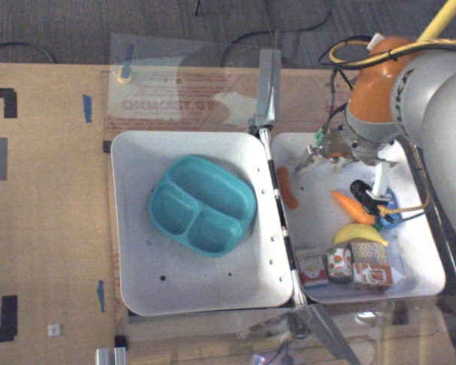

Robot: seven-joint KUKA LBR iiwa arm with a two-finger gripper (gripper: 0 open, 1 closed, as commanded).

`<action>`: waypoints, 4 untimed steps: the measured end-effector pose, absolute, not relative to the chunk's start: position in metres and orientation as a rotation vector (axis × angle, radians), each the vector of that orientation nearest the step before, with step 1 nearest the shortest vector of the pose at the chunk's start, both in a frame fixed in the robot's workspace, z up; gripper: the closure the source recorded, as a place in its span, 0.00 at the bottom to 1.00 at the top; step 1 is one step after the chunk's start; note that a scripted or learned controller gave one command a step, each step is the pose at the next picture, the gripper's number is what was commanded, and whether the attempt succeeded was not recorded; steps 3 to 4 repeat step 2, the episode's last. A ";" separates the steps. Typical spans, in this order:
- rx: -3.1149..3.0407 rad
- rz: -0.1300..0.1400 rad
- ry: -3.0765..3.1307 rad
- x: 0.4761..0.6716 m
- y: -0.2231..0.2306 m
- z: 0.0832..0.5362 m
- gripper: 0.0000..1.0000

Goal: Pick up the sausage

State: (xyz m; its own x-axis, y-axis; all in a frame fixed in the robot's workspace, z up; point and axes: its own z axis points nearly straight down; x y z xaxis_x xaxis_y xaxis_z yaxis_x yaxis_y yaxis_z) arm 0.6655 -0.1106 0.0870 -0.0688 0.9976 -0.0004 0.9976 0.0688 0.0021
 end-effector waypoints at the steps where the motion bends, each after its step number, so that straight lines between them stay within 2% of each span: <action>1: 2.403 0.005 2.017 0.668 -0.097 0.087 0.00; 4: 2.393 0.002 2.030 0.668 -0.095 0.087 0.00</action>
